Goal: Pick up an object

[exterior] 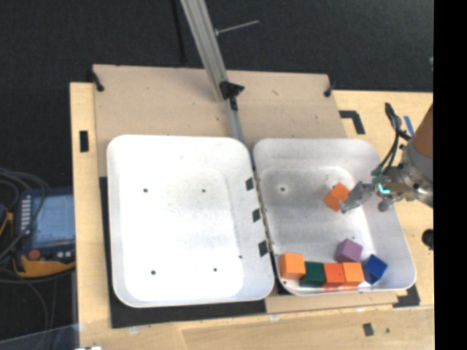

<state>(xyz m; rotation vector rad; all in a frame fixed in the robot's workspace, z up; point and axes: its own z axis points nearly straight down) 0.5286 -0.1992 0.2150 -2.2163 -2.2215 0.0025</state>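
A wooden bench (306, 323) was seen from above, bearing two shallow white bins side by side. The left bin (182, 217) offered open floor. In the right bin (306, 166), an orange cube (336, 196) was seen gripped between the fingers of the end effector (349, 200), near the middle. Along the near wall were crowded an orange block (292, 265), a green block (314, 273), two further orange blocks (343, 273), a purple block (349, 251) and a blue block (374, 267).

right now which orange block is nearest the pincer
The lone orange block mid-bin in the right bin, right beside the pincer. The other orange ones sit in the row along the bin's near wall.
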